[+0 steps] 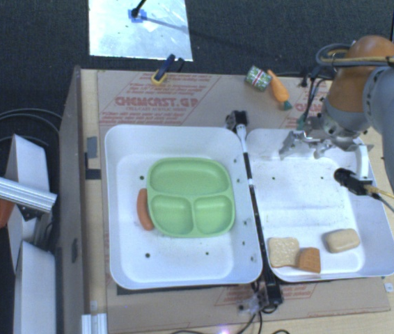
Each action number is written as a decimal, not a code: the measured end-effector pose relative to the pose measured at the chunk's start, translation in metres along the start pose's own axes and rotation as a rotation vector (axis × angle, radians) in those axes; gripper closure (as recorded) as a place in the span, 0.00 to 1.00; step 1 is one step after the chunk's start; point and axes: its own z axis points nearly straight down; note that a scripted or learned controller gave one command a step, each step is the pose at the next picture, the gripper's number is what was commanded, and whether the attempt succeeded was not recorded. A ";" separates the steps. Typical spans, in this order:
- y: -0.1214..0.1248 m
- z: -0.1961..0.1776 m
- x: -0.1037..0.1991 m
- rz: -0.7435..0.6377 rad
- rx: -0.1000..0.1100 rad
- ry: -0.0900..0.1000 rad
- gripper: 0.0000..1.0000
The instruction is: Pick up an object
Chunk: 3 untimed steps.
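Over the right bin's (385,256) far edge, the gripper (307,143) hangs with fingers spread, holding nothing; bread (283,251), biscuit (309,259) and bun (341,240) lie untouched near its front edge.

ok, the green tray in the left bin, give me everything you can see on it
The green tray is a pale green, plastic-looking divided plate with rounded corners: one wide compartment across the far side and two smaller ones along the near side. All three look bare. It lies flat, right side up, about the middle of the left bin, slightly askew to the bin walls. An orange sausage-shaped piece lies against its left edge.
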 end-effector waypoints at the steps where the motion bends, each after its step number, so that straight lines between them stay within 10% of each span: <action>1: 0.002 -0.013 0.000 -0.003 -0.007 -0.001 1.00; 2: 0.002 -0.013 0.000 -0.003 -0.006 -0.002 0.00; 3: -0.040 0.023 0.036 -0.001 -0.001 0.001 0.00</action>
